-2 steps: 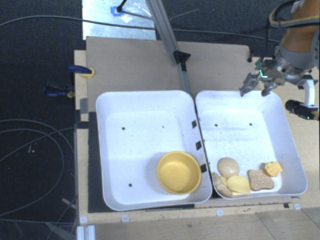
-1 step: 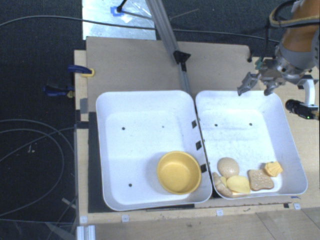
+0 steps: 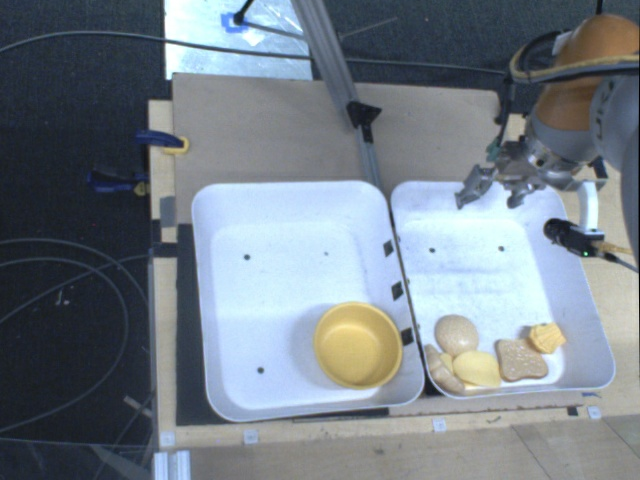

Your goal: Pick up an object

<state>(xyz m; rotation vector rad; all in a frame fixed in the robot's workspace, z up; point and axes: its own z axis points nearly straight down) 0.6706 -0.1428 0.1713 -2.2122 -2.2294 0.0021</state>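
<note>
Worktop (image 3: 270,128) carrying two white bins side by side. Left bin (image 3: 225,208): one yellow bowl (image 3: 357,343) sitting near the front right corner, upright. Right bin (image 3: 570,278): small food pieces clustered along the front edge — pale egg-like piece (image 3: 456,333), yellow piece (image 3: 478,369) just in front of it, toast-like slice (image 3: 521,360), little yellow ridged piece (image 3: 546,338). Gripper (image 3: 494,189) hanging over the rear edge of the right bin, well apart from that cluster, jaws spread wide with nothing between them. Looks like the approach step, no pick yet. Next move, at a guess: travel forward over the cluster, line up on one piece, descend, close.
</note>
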